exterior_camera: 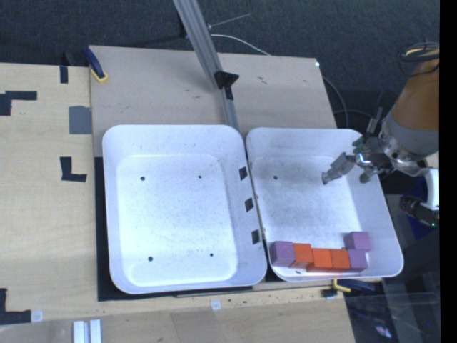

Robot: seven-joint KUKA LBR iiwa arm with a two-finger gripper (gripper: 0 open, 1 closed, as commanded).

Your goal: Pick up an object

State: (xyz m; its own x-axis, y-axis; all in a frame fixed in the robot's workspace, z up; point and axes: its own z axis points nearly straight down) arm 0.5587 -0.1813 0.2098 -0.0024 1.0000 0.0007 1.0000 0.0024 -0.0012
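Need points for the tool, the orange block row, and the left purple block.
tool (pixel 350 168), camera view, midway between its fingertips.
orange block row (pixel 323 257), camera view, top face near the middle.
left purple block (pixel 283 251), camera view, centre of its top face.

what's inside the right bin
Along the near wall of the right bin lies a row of blocks: purple block, orange blocks, stacked purple blocks. Anything beneath them is covered.

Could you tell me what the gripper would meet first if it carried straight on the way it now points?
Probably the bare floor of the right bin: the gripper points down-left, well clear of the blocks. Depth is uncertain.
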